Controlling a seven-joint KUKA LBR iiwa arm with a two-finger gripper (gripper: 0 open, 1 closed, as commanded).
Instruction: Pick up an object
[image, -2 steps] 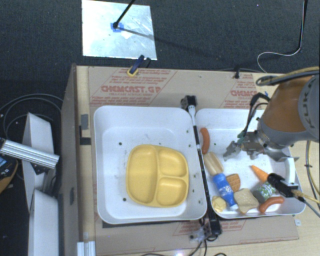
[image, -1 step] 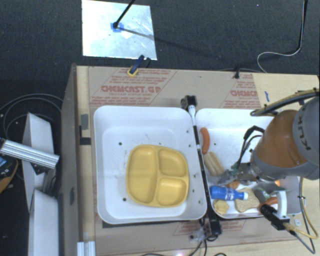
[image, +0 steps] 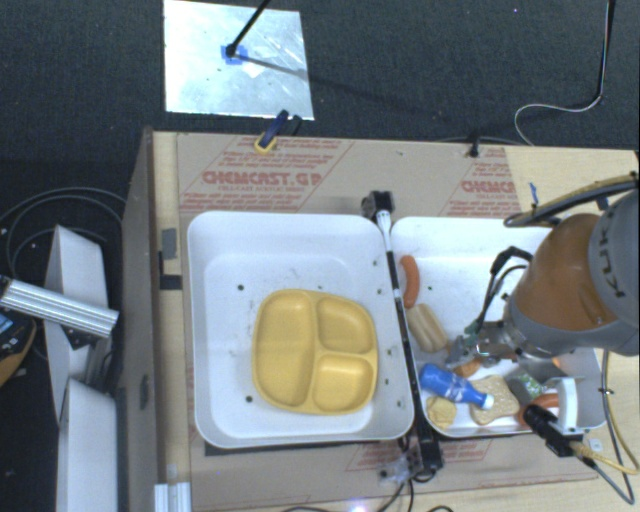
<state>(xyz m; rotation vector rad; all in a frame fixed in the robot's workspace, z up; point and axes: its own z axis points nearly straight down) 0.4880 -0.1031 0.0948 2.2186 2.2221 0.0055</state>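
The right bin holds several toy foods. An orange-red sausage lies along its left wall, and a tan bun sits just below it. Nearer the front lie a blue object, a yellow round piece, a slice of toast and a small red piece. My gripper is low in this bin, right of the bun and just above the blue object. The arm's orange band hides the bin's right part.
The left bin holds a yellow divided plate. A black divider runs between the bins. Cables and a white bracket sit at the right bin's front corner.
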